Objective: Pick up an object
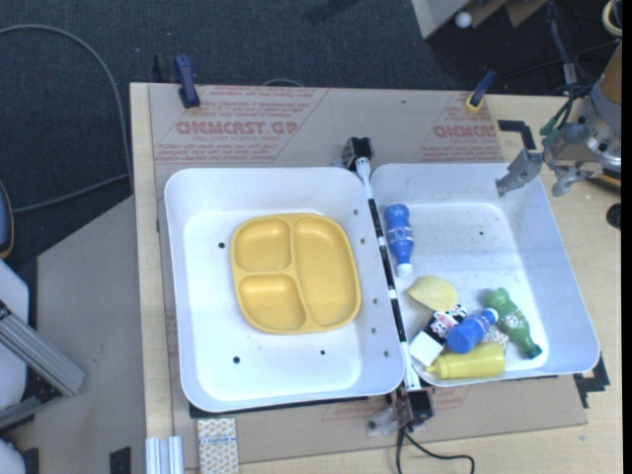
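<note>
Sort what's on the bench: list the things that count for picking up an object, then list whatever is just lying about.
For the job:
gripper, over the right bin's far right corner
right bin
blue bottle lying by the divider
small blue bottle
green bottle
yellow bottle
pale yellow piece

Lying about:
left bin
yellow divided plate in it
blue clamp

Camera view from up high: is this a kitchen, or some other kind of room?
Probably a robot lab or workshop, not a kitchen. The two white bins sit on a board held by clamps, a robot's hand hangs over the right bin, and the yellow plate and bottles look like practice objects.
</note>
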Tool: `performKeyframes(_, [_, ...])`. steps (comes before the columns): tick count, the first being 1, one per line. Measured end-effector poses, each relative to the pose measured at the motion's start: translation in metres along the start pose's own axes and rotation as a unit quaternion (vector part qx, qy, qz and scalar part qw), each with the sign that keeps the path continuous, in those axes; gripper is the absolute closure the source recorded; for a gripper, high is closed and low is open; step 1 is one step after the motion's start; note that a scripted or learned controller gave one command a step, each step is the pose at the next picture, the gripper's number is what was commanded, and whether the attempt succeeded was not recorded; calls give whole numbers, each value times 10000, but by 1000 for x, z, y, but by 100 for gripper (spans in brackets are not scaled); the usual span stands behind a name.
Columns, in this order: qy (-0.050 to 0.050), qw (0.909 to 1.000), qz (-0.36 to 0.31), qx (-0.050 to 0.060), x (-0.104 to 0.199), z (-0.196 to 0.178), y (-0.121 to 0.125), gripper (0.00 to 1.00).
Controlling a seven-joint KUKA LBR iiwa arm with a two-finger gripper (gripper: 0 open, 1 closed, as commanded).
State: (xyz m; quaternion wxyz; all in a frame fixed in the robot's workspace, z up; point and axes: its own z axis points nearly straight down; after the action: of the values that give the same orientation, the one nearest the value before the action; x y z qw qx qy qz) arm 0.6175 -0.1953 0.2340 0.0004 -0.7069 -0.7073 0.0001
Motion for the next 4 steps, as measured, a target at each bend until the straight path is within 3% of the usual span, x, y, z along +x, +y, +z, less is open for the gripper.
performKeyframes(1, [8,10000,-5,11,79,97,-25,0])
performKeyframes(2, [7,10000,-2,11,132,50,-71,0])
performKeyframes(3, [-1,10000,6,-1,99,149,-91,0])
performKeyframes(4, [-1,10000,6,-12,99,139,-90,100])
